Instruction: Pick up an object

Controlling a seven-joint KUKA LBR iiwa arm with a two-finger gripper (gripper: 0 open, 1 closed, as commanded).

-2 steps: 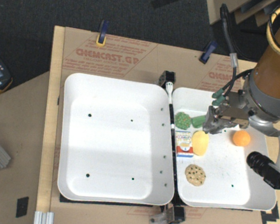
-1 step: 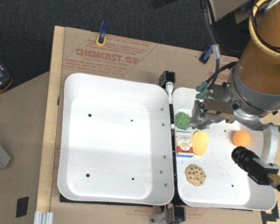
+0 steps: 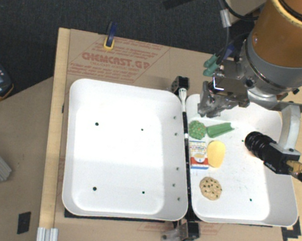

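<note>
In the right bin (image 3: 250, 208) lie a green broccoli piece (image 3: 197, 130), a green pod-shaped item (image 3: 220, 128), a yellow lemon-like item (image 3: 215, 154), a small red-and-white carton (image 3: 198, 154) and a round cookie (image 3: 210, 188). My gripper (image 3: 209, 110) hangs over the bin's far left corner, just above and behind the broccoli and the green pod. Nothing shows between its fingertips. The fingers' spacing is too dark and cluttered to judge.
The left bin (image 3: 118, 149) stands beside the right one, with a black divider rail (image 3: 184, 144) between them. A black cylindrical camera part (image 3: 265, 148) on the arm overhangs the right bin. The bins sit on a cardboard sheet (image 3: 121, 56).
</note>
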